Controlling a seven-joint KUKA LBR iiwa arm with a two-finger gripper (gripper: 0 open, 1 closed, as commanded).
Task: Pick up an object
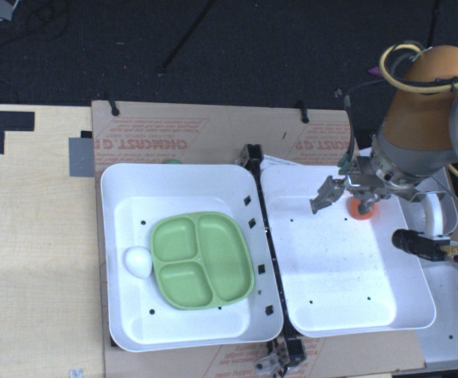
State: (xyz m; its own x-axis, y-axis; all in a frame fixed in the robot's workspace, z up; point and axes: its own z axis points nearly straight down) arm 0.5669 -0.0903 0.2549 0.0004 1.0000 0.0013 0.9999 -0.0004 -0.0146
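A small orange-red object (363, 209) lies in the right bin (347, 290) near its far right corner. My gripper (345, 201) hangs right over that spot, open, with one grey finger (323, 196) reaching left and the orange-red object just below its other side. Whether the fingers touch the object I cannot tell. A green divided plate (202, 259) fills the middle of the left bin (126, 187), flat on the floor. A white egg-shaped ball (138, 261) rests against the plate's left edge.
The two bins meet at a black-clipped divider (264, 239). Most of the right bin's floor is bare white. Cardboard (213, 136) lies under both bins, with a wooden bench top (31, 242) to the left.
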